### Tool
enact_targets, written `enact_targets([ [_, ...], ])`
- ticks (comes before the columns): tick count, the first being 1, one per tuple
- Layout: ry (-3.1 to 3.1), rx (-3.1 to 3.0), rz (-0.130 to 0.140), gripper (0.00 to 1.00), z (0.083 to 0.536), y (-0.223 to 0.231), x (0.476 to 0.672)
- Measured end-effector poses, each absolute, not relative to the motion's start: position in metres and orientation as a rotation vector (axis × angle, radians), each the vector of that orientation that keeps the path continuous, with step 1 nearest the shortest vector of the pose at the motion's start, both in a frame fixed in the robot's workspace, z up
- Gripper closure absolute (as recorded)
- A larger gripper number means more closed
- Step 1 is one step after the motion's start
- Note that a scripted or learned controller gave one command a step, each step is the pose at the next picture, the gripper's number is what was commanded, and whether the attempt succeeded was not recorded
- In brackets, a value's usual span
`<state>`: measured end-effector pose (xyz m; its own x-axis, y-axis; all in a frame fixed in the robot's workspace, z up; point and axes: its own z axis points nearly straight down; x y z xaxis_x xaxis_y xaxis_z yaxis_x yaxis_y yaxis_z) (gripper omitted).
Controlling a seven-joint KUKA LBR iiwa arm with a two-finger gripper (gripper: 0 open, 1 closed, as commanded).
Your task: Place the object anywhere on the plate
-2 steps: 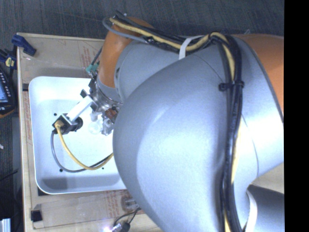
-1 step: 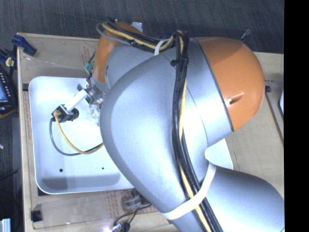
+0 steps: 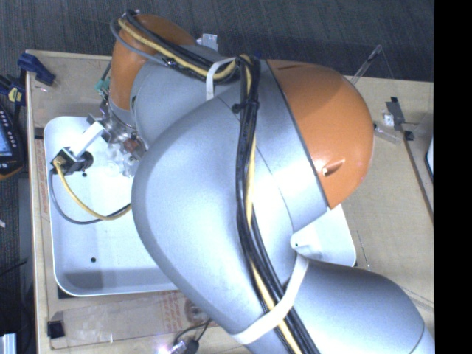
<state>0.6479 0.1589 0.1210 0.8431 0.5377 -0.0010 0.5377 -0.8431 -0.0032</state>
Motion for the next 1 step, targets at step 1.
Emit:
enact_targets([
  [1,-0.324,-3.124,0.008,1.0,0.1386,0.1154,0.5737],
])
